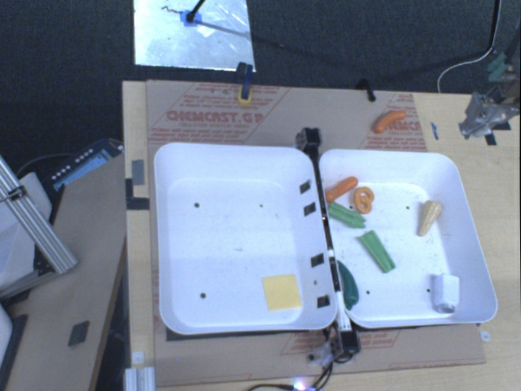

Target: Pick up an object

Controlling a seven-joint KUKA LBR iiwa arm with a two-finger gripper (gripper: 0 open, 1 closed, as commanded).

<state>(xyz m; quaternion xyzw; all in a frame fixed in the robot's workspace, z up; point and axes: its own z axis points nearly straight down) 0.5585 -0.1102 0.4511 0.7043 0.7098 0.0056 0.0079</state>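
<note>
Tool (491,114) partly cut off at right edge

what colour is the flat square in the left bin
Yellow; the flat square shows plainly in the camera view.

Two shallow white bins sit side by side on a bench, seen from above. The left bin (203,218) holds a yellow square (282,292) near its lower right corner. The right bin (456,218) holds a carrot (341,189), pretzel (363,199), two green pieces, a dark green vegetable (348,284), a corn cob (428,217) and a white cup (444,292).

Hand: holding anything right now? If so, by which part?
Nothing is held. The hand hangs off the bench's far right corner, apart from both bins, with no object between its fingers. The items still lie in the right bin.
</note>
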